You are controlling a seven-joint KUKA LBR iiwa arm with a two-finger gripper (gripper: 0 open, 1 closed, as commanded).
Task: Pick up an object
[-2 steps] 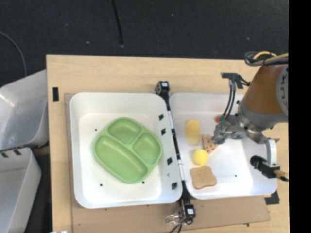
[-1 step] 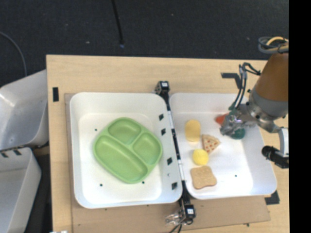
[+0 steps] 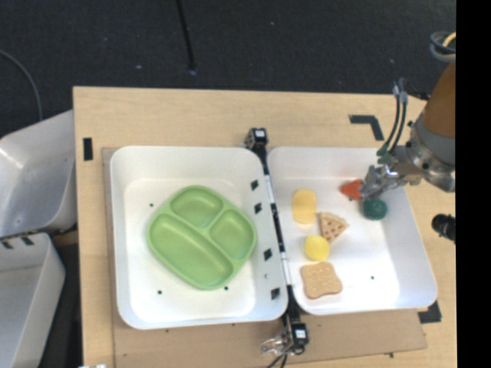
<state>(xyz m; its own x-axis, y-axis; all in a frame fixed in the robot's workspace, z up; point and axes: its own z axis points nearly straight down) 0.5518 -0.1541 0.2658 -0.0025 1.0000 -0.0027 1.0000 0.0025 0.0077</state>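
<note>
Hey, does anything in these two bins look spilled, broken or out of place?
Nothing stands out. The green divided plate lies flat in the left bin; the toy foods sit loosely scattered in the right bin, none spilled.

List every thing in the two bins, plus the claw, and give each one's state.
Green plate: flat in the left bin, right side up.
Yellow block: lying in the right bin.
Waffle wedge: lying flat.
Lemon: resting between wedge and toast.
Toast: lying flat.
Red piece: next to the claw.
Teal ball: just under the claw.
Claw: low over the right bin.
</note>
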